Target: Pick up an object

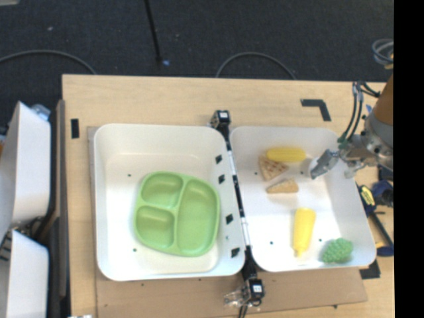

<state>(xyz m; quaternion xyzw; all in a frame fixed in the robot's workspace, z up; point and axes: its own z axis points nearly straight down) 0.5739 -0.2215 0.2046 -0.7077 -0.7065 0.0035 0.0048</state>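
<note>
Roughly: right bin [348,197] five food pieces; left bin [119,144] one green tray [177,212]; hand [322,163] state unclear.

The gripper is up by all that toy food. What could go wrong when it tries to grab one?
The gripper sits near the yellow corn, the waffle piece and the tan wedge, which lie close together. It might bump one while reaching for another, or pinch two. The corn looks rounded, so it could roll or slip away. The gripper is also close to the right bin's far wall, and might knock it.
</note>
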